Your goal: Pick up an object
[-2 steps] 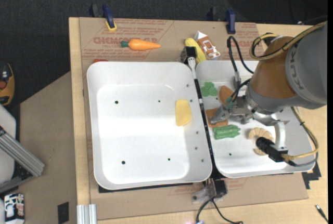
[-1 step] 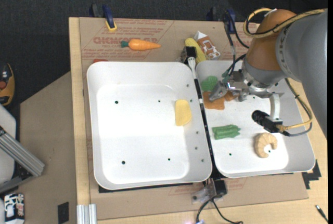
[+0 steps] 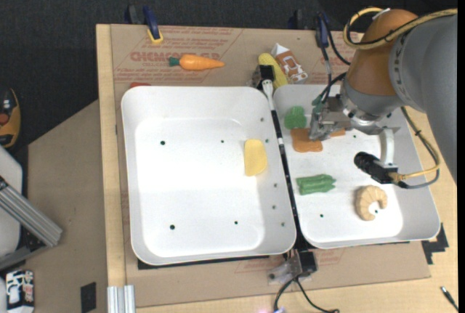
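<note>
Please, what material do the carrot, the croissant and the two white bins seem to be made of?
Carrot: probably plastic toy food, with uniform orange colour and a smooth look.
Croissant: likely plastic or rubber; its tan colour is flat, and the finish is too small to judge.
White bins: seemingly thin moulded plastic with rounded corners and a slightly glossy surface.

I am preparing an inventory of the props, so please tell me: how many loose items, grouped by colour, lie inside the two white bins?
Green: 2, a small piece and a longer piece, both in the right bin
Orange: 1, a flat piece beside the end effector
Tan: 1, a croissant-shaped item
Pale yellow: 1, a slab in the left bin
Total: 5
</note>
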`<state>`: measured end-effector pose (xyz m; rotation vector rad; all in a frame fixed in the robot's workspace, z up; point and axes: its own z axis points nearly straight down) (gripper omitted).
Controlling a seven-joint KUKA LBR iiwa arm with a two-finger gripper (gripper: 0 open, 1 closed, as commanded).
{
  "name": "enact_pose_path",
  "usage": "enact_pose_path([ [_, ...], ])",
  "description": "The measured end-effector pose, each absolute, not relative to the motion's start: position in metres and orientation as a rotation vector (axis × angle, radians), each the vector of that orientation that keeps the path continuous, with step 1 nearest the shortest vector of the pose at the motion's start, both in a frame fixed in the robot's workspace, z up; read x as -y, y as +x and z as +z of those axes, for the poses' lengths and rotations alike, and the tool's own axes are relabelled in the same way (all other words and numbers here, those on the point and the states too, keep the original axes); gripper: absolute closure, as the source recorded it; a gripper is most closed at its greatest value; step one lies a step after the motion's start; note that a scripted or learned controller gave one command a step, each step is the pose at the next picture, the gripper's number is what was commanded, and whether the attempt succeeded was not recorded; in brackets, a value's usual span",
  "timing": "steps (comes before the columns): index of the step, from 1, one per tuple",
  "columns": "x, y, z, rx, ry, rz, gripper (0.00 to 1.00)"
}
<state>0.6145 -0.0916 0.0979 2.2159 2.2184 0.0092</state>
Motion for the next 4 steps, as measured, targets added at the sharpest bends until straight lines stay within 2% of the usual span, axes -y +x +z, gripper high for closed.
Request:
enact_pose_path([
  [1,0.045,0.671,0.192,-2.222,2.206,0.017,1.00],
  [2,-0.045,0.655,0.310,-2.228,2.203,0.023,1.00],
  [3,-0.110,0.667,0.472,-2.222,2.204,0.030,1.00],
  [4,-0.166,0.646,0.541,-2.227,2.210,0.017,1.00],
])
